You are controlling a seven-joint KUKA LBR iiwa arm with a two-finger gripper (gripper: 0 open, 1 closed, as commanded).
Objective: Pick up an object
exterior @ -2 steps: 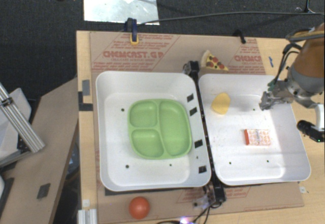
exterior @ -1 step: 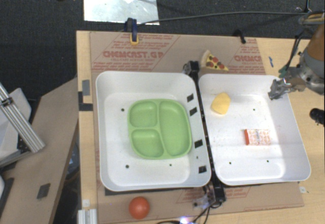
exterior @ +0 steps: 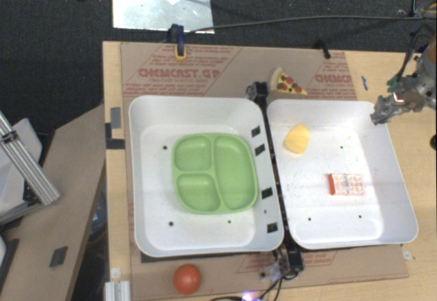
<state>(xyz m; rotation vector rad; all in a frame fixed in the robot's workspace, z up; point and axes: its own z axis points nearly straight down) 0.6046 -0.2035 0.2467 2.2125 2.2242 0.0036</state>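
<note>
Single fixed camera view, set high above the tabletop and angled downward, far enough to take in both white bins lying left of the claw.

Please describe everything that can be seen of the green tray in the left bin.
The green tray is a light green, rounded rectangle that looks like smooth plastic. It has three compartments: one narrow and long on its right side, and two smaller ones on its left, one above the other. All three look empty. It lies flat, right side up, turned slightly, near the middle of the left bin, resting on the white floor. Nothing else touches it.
</note>
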